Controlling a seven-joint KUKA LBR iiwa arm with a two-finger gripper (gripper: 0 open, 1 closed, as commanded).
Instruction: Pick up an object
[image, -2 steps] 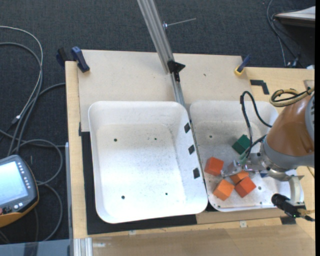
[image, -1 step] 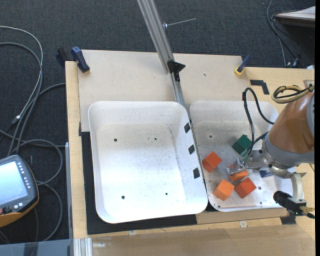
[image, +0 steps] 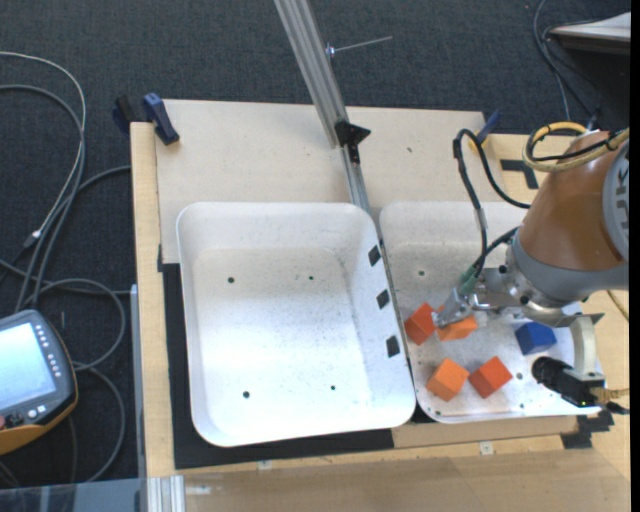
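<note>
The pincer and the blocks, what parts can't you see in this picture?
- Pincer, camera view: too small and blurred to tell open from shut, or whether it holds the orange block under it.
- Blue block: its top is hidden by the arm's wrist.
- Right bin: its far right side is covered by the arm.
- Arm: cut off by the picture's right edge.

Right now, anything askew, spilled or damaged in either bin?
Nothing stands out. The blocks all lie inside the right bin: three orange blocks, a blue block, and a smaller orange piece at the gripper. None has spilled over a rim. The left bin looks intact.
</note>
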